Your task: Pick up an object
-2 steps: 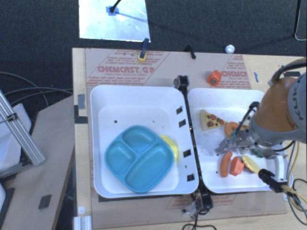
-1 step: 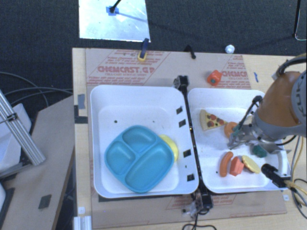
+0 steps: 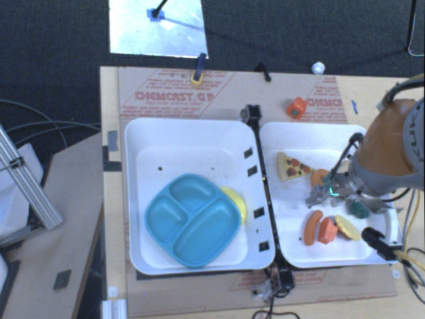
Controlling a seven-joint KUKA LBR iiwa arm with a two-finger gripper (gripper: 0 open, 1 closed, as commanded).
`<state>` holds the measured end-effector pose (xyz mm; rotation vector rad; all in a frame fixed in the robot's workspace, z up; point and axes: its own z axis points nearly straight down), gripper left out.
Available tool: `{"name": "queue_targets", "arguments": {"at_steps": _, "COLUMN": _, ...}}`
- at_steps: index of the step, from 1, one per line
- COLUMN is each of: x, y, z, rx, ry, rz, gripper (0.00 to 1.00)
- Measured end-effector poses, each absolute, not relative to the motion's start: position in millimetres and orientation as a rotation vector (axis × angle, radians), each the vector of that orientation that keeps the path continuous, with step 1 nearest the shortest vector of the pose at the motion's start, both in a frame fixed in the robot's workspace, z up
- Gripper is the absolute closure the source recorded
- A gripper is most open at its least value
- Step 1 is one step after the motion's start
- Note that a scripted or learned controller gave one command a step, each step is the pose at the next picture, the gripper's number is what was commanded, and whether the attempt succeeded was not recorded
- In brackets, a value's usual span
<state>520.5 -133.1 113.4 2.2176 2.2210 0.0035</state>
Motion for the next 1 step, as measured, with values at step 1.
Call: {"name": "queue_targets", "arguments": {"at_steps": 1, "x": 485.8, "y": -129.9, "z": 83.4, "rx": 2.221, "ry": 2.222, "rz": 0.001, "gripper": 0.00}}
